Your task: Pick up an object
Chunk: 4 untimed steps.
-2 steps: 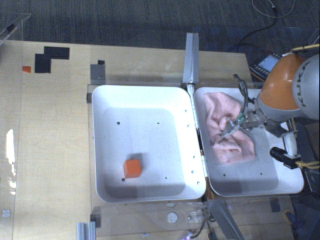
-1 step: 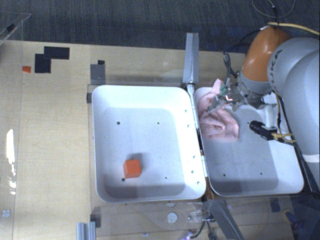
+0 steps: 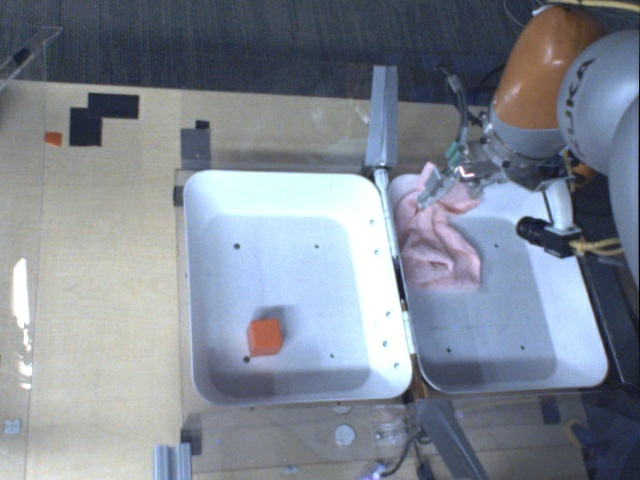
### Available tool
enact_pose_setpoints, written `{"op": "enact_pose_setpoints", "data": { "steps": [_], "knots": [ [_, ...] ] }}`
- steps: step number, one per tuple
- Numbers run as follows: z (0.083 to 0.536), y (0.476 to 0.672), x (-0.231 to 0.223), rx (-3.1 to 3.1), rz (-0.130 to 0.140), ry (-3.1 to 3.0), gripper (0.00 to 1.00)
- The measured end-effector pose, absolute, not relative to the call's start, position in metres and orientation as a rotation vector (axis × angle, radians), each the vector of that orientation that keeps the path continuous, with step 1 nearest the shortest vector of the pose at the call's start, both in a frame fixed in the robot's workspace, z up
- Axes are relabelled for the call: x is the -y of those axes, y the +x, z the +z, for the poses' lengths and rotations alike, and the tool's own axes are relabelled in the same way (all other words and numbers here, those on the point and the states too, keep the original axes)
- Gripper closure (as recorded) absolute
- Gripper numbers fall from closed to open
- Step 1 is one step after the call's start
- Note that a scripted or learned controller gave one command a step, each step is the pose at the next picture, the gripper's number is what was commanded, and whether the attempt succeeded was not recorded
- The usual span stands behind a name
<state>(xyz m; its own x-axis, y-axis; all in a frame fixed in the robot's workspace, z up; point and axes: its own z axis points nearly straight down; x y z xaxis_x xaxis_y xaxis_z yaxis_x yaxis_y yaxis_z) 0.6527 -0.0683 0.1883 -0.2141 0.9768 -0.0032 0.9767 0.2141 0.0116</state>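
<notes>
- Two shallow white bins sit side by side on a pale wooden bench, seen from above at a slant.
- The right bin holds a crumpled pink cloth, bunched against its upper left corner, close to the divider between the bins.
- The left bin holds a small orange block near its lower left area, well apart from the arm.
- The grey arm with its orange band reaches in from the right; the gripper is at the top edge of the cloth.
- A peak of pink fabric rises to the fingertips, so the gripper appears closed on a fold of the cloth, with little gap visible.
- Judged risk: the hold seems to catch only a thin edge of fabric, so the cloth could slide free as it lifts.
- Judged risk: most of the cloth lies on the bin floor near the wall; its trailing weight could drag against the rim and pull it out.
</notes>
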Motion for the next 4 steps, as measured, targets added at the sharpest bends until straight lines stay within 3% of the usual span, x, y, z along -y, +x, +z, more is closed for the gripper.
{"op": "enact_pose_setpoints", "data": {
  "steps": [1,2,3,4],
  "knots": [
    [0.096,0.645,0.124,-2.445,0.005,1.962,0.0],
    [0.096,0.645,0.124,-2.445,0.005,1.962,0.0],
    [0.092,0.599,0.152,-2.538,0.011,1.826,0.0],
    [0.092,0.606,0.093,-2.536,0.016,1.828,0.0]
  ]
}}
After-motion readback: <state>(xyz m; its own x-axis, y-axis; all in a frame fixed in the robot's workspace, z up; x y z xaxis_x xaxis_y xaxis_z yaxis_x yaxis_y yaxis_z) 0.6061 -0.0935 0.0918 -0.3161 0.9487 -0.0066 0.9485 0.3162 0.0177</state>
